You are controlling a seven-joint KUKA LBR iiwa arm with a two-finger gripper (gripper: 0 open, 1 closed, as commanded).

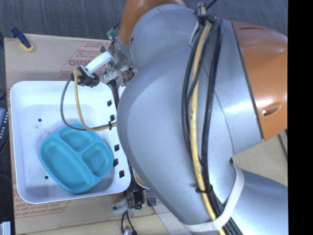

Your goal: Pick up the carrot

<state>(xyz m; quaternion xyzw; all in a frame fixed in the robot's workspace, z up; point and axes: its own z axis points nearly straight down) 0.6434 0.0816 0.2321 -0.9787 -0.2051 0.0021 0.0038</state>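
Arm filled the frame from 12 through 5 o'clock, covering the right-hand bin. End effector state: couldn't tell. Carrot location: couldn't tell. Left bin at 8 o'clock held a blue divided tray. Yellow cable looped over it.

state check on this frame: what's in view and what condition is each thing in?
Light blue plastic tray with three compartments: lies flat in the white bin, nothing in its compartments.
Shallow white bin: upright on the bench, holds the tray.
Grey arm with orange band: reaches over the bench, covering the area right of the white bin.
Yellow cable: hangs in a loop over the white bin.
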